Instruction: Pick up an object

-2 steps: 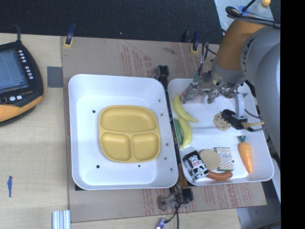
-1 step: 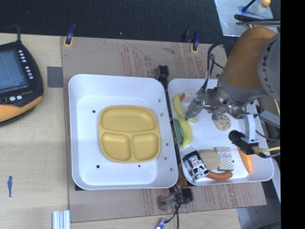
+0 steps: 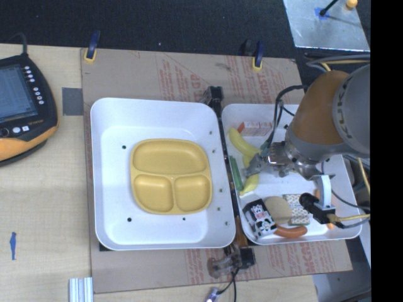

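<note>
Over the right bin (image 3: pixel 242 113), on my feed, the gripper (image 3: pixel 257 164) sits low near the bin's left wall, with the arm (image 3: pixel 321 118) covering much of the bin behind it. It lies between a banana (image 3: pixel 241 142) on the far side and a second yellow piece (image 3: pixel 251 183) on the near side, close to both; whether it touches either I cannot tell. Nor can I tell from this angle how wide it stands or whether it has hold of anything. A green stick (image 3: pixel 235 173) lies along the wall just left of it. At the back of that bin lies a pale box (image 3: pixel 255 128) with red print, too small for me to read. Toward the front I see a black-and-white pack (image 3: pixel 259 216) whose markings I cannot make out, a tan disc (image 3: pixel 281 210) touching it, a patterned square (image 3: pixel 297 210) beside that, and a sausage (image 3: pixel 290 231) near the front wall. The left bin (image 3: pixel 104 168) holds a yellow plate (image 3: pixel 171 175) divided into three compartments. Both bins rest on a cardboard sheet (image 3: pixel 157 74) printed with slanted lines of red lettering, unreadable at this size. Blue clamps (image 3: pixel 92 45) grip its far edge. On the bench (image 3: pixel 38 200) at far left lies an orange and black pendant (image 3: pixel 22 109); the text on its screen is too small to read.
</note>
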{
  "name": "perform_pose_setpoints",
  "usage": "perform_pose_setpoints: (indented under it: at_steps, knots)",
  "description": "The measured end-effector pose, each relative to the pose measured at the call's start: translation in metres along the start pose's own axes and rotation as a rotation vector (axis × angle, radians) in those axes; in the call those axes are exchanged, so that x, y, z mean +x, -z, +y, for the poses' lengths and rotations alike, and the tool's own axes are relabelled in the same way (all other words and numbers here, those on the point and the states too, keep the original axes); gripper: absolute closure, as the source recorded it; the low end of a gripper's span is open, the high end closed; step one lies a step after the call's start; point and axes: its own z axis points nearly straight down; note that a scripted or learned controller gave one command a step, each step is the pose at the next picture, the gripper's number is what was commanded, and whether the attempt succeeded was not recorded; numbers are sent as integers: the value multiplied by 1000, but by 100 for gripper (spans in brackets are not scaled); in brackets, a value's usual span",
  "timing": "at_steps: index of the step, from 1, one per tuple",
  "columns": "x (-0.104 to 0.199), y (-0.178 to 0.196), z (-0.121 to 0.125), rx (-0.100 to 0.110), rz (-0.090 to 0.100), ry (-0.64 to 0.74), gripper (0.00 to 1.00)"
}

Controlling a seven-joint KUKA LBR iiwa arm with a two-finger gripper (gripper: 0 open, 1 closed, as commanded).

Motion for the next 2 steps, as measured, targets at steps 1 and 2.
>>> perform_pose_setpoints:
  at_steps: [1,2]
  knots:
    - [2,-7,-4,-2,1,0,0]
    - [-6,-10,49,-5,1,-3,0]
